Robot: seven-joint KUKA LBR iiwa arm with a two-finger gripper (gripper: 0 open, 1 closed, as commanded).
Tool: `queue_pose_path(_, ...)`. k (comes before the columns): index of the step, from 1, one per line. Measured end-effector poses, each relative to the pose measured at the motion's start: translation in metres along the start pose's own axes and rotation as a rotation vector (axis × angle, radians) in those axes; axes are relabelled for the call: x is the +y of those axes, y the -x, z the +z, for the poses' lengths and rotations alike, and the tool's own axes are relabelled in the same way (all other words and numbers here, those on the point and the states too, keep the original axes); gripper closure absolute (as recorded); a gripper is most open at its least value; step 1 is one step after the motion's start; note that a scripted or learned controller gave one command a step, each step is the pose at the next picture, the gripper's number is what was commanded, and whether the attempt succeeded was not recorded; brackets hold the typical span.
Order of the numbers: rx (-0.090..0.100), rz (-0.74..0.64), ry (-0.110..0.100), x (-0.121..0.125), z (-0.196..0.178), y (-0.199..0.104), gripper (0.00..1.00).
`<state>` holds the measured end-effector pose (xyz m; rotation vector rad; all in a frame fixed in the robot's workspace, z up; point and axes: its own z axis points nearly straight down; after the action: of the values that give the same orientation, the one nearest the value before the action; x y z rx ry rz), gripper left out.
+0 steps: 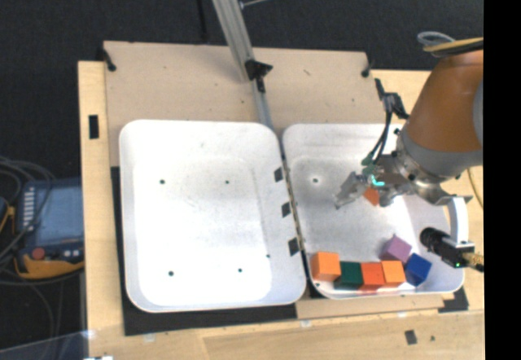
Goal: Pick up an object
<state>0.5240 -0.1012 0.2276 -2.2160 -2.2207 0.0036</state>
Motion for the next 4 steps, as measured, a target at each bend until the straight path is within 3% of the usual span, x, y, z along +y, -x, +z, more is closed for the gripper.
queue_pose_path(1,-0.001,0.004,0.006,0.001,-0.002,0.001,0.00)
queue_pose_path(3,-0.002,0.004,-0.001,-0.010,0.105,0.017,0.00)
queue_pose_path(4,-0.003,0.005,0.006,-0.009,0.130,0.019,0.00)
